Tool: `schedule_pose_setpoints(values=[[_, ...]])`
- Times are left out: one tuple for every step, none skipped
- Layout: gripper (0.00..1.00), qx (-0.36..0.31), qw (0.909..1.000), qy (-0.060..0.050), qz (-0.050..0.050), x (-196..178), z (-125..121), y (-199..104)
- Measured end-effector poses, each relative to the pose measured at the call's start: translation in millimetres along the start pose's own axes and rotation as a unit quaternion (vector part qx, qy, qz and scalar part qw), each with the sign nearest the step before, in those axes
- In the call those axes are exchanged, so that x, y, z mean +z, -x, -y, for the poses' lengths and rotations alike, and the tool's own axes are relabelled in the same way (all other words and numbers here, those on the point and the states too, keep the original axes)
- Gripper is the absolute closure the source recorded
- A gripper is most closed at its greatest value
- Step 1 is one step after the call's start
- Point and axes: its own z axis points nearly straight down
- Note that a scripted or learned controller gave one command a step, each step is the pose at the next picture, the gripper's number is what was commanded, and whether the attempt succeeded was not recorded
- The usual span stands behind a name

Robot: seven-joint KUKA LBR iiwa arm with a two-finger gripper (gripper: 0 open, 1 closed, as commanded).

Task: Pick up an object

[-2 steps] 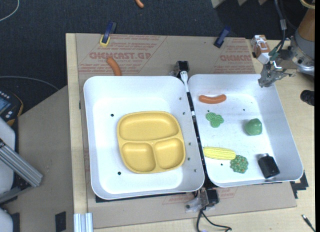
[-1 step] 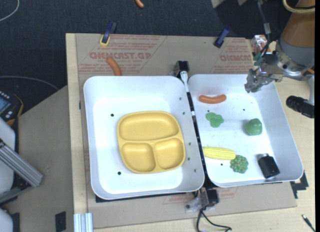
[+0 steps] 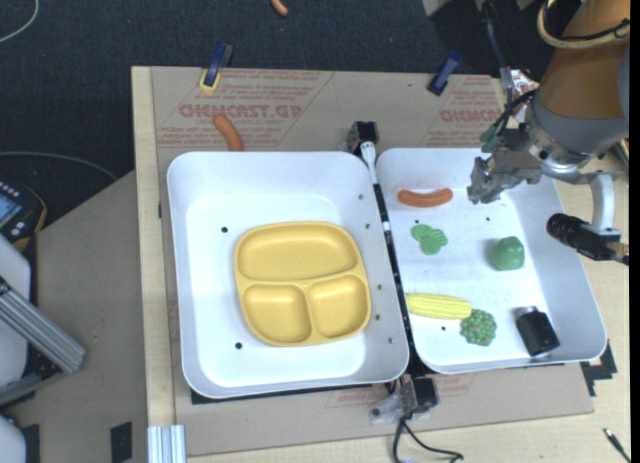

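Right bin [image 3: 588, 301]: sausage [image 3: 425, 196] lies at its far end, claw [image 3: 487, 183] just beside it to the right.

You can't tell whether the claw is open or closed. Nearer you lie a small broccoli [image 3: 431, 239], green pepper [image 3: 507, 253], corn cob [image 3: 438, 305], second broccoli [image 3: 478, 328] and a black block [image 3: 537, 331]. Left bin [image 3: 190, 281] holds a yellow divided plate [image 3: 300, 282]. Another sausage [image 3: 229, 131] rests on the tabletop [image 3: 150, 111].

Slanted overhead view of both bins [image 3: 190, 251]
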Motion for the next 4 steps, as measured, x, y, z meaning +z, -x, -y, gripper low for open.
schedule_pose_setpoints(values=[[1.0, -0.001, 1.0, 0.0, -0.001, 10.0, 20.5, -50.7], [1.0, 0.0, 1.0, 0.0, 0.0, 7.4, 45.0, -85.9], [1.0, -0.001, 1.0, 0.0, 0.0, 0.6, 82.1, -134.6], [1.0, 0.001, 1.0, 0.0, 0.0, 2.4, 88.8, -139.5]])
